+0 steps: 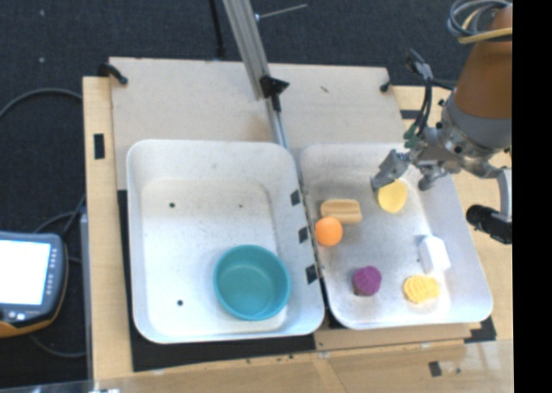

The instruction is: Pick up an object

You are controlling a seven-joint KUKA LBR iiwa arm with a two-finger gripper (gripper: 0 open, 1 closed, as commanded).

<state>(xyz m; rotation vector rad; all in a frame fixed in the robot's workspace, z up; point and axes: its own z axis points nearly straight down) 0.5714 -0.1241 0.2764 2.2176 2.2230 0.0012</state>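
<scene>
In the right bin (461, 210) lie several small objects. My gripper (406, 177) hangs over the bin's far part, open, its two grey fingers spread apart. A round yellow piece (392, 198) lies just below the left finger (385, 175), close to it but not clamped between the two. Farther left are a tan block (341, 209) and an orange ball (328, 232). Toward the front lie a purple lump (366, 280), a ridged yellow piece (421, 289) and a white block (433, 253).
The left bin (155, 210) holds a teal bowl (251, 282) at its front right. A slanted metal rail (246, 29) rises behind the bins. A tablet (26, 275) sits off the bench at the left.
</scene>
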